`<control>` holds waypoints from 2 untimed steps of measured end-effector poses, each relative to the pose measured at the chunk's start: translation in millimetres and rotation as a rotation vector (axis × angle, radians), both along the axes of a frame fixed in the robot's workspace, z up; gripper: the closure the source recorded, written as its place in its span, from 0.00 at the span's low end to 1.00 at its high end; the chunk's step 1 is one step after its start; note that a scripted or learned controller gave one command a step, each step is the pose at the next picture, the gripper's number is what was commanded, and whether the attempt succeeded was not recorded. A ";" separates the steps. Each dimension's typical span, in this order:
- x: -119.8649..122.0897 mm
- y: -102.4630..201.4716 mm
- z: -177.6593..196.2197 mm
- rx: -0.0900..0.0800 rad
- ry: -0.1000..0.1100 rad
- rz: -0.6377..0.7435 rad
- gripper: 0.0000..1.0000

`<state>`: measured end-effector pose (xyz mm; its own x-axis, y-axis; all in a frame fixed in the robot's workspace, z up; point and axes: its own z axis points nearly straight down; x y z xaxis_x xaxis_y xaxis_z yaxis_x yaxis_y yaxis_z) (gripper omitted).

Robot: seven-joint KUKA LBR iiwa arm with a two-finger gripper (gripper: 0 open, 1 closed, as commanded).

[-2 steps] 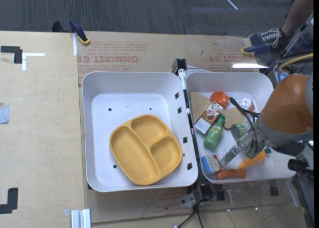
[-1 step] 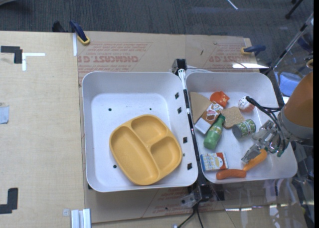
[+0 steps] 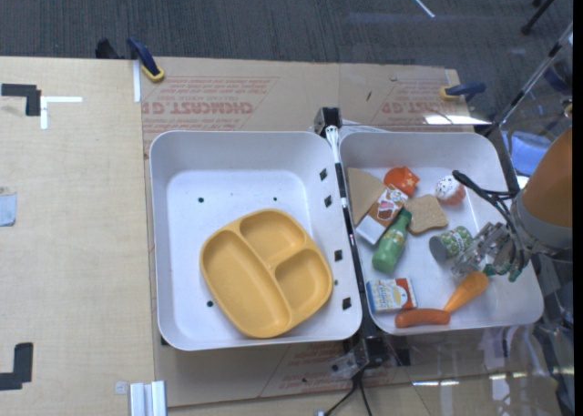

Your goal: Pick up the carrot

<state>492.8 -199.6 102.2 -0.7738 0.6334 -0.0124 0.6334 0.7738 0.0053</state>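
The carrot [image 3: 466, 292] is a short orange piece lying at a slant near the front right corner of the right bin [image 3: 428, 139]. My gripper [image 3: 492, 255] hangs low over the bin's right side, just above and to the right of the carrot's upper end. I cannot make out whether it touches the carrot. The arm's orange band [image 3: 556, 188] shows at the right edge.
Around the carrot lie a red-orange sausage [image 3: 422, 318], a small carton [image 3: 392, 296], a greenish can [image 3: 453, 244], a green bottle [image 3: 392, 243], a toast slice [image 3: 426, 214] and a red vegetable [image 3: 401, 177]. The left bin [image 3: 182, 168] holds a yellow divided plate [image 3: 266, 270].
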 end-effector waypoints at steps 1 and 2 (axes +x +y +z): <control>0.0 0.1 0.0 0.000 0.000 0.001 0.00; -13.8 -20.6 -10.6 0.010 0.011 -0.478 0.00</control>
